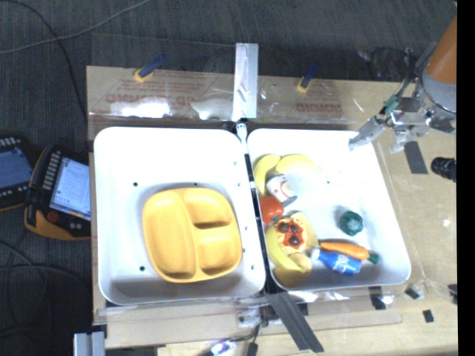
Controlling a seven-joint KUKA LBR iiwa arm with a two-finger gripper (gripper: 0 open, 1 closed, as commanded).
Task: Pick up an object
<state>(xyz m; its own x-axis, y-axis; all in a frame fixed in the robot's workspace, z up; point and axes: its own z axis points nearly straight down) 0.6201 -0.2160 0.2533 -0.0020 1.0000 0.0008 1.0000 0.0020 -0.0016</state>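
The right bin (pixel 386 199) holds several toy foods along its left side and front. There is a yellow banana (pixel 286 163) at the back, a white and red toy (pixel 280 188), a red tomato (pixel 270 209), a pizza-like piece (pixel 292 232), an orange carrot (pixel 344 249), a blue bottle (pixel 340 263) and a dark green ball (pixel 350 221). My gripper (pixel 380 139) hangs over the bin's back right corner, above and apart from all of them. Its fingers (pixel 362 136) are spread open with nothing between them.
The left bin (pixel 119 162) carries a yellow divided plate (pixel 193 232). A ridge (pixel 250 199) divides the two bins. Clear plastic sheeting with blue clips (pixel 148 68) lies behind the bins. A handheld controller (pixel 59 195) rests off the bench at the left.
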